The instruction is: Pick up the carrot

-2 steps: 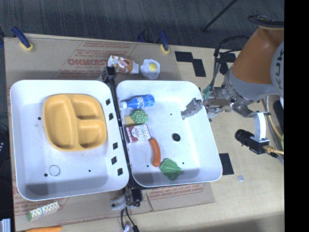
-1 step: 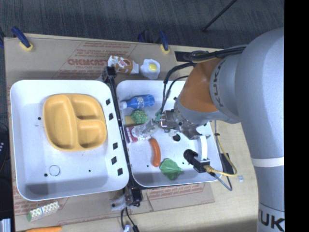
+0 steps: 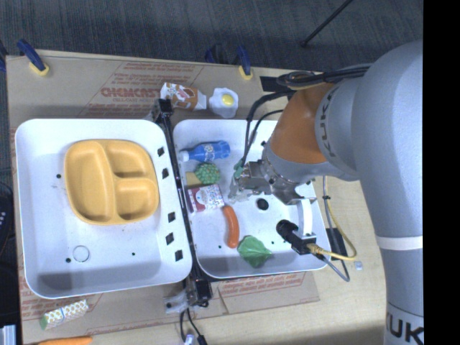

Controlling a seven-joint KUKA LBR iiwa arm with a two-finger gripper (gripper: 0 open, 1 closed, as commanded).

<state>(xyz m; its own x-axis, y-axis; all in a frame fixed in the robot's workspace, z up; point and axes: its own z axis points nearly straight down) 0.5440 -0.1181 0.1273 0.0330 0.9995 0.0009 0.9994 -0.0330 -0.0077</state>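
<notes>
The carrot (image 3: 231, 227) lies on the floor of the right bin (image 3: 215, 128), toward its near edge. It is a short orange stick, and its long axis runs nearly from twelve to six o'clock, tipped only slightly. Just beside its lower end, at about four o'clock, sits a green leafy piece (image 3: 254, 251). At its upper end, about eleven o'clock, a red-and-white packet (image 3: 205, 197) lies close to it or touching; I cannot tell which.

The gripper (image 3: 248, 180) hangs over the middle of the same bin, with the carrot down at roughly seven o'clock from it, near but apart. Nothing shows between the fingers, and the wrist hides whether they stand apart or together, so I cannot tell.

As I judge it, the coming move is a short shift toward seven o'clock and a descent, with the fingers set across the carrot's width, from three and nine o'clock.
</notes>
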